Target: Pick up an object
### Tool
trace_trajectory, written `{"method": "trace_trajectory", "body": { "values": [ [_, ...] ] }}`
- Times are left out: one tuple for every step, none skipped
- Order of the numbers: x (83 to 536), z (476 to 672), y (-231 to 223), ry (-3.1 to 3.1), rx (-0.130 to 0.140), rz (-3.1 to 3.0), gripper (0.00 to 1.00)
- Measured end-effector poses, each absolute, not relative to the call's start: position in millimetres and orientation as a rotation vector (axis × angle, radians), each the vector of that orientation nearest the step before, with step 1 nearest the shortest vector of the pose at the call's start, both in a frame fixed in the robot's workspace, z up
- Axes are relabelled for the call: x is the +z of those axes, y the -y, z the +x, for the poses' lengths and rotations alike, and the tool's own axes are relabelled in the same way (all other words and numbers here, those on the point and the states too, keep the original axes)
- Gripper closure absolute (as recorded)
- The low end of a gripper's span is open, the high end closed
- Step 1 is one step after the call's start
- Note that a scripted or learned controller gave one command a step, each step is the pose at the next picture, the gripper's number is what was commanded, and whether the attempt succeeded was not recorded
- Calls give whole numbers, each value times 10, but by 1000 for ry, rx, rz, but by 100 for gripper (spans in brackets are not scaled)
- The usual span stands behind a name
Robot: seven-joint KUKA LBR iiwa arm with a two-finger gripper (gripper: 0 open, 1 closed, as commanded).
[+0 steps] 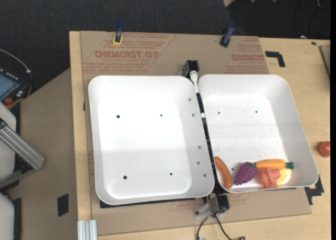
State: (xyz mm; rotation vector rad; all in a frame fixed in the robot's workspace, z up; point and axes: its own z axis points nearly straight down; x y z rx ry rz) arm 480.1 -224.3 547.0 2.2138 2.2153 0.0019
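Several toy foods lie along the near edge of the right bin [273, 107]. An orange sausage-shaped piece [222, 172] rests against the bin's left wall. To its right sits a purple bunch of grapes [245, 173]. An orange carrot with a green tip [273, 164] lies above a red piece [268, 177] and a pale yellow piece [284, 177].
The left bin [105, 128] sits beside the right one on a brown cardboard sheet [157, 50]. Two clamps [118, 33] [228, 35] hold the sheet's far edge. A small red object [325, 149] lies on the bench right of the right bin.
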Motion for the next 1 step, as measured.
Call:
{"method": "trace_trajectory", "body": {
  "values": [
    [5349, 4792, 2238, -2222, -2, 2222, 100]
  ]
}}
